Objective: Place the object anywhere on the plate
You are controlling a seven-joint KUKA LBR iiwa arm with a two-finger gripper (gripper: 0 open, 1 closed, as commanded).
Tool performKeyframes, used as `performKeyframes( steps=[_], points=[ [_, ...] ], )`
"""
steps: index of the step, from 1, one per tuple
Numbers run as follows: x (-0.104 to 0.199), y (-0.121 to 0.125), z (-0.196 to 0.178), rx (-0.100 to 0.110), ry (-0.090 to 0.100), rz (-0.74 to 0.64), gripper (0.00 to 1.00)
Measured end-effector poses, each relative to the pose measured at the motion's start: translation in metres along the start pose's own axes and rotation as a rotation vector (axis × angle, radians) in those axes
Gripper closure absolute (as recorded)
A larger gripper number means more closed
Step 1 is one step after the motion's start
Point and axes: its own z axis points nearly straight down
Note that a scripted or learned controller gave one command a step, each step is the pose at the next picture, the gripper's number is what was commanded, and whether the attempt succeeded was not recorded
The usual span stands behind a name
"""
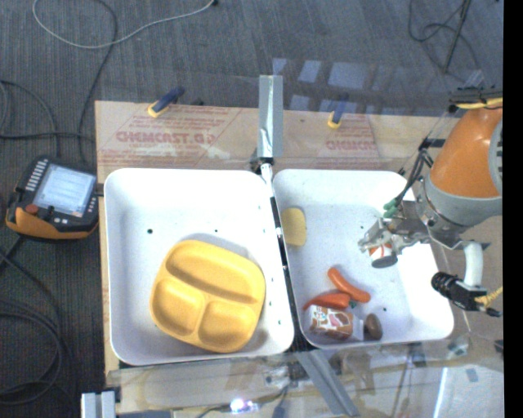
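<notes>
A robotics lab: a teach pendant (53, 198) at left, loose cables (78, 28) on carpet, clamps (165, 100) on the worktop (188, 135).

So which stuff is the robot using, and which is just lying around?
For the job:
yellow plate in the left bin
hand
carrot
packet
brown lump
pale yellow piece

Just lying about:
handheld controller
floor cables

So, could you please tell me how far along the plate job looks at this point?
Nothing looks done: the yellow plate in the left bin carries no object. In hand: the tool is over the right bin, with something small and reddish at its tip; a grip can't be confirmed. Left: the carrot, packet and the rest lie in that bin.
</notes>
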Motion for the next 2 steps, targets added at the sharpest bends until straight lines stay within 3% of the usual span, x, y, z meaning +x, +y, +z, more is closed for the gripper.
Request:
performKeyframes(
  steps=[1, 2],
  points=[
    [0.059, -0.003, -0.05, -0.001, 0.002, -0.038, 1.0],
    [0.118, -0.019, 0.026, 0.001, 0.004, -0.237, 1.0]
  ],
)
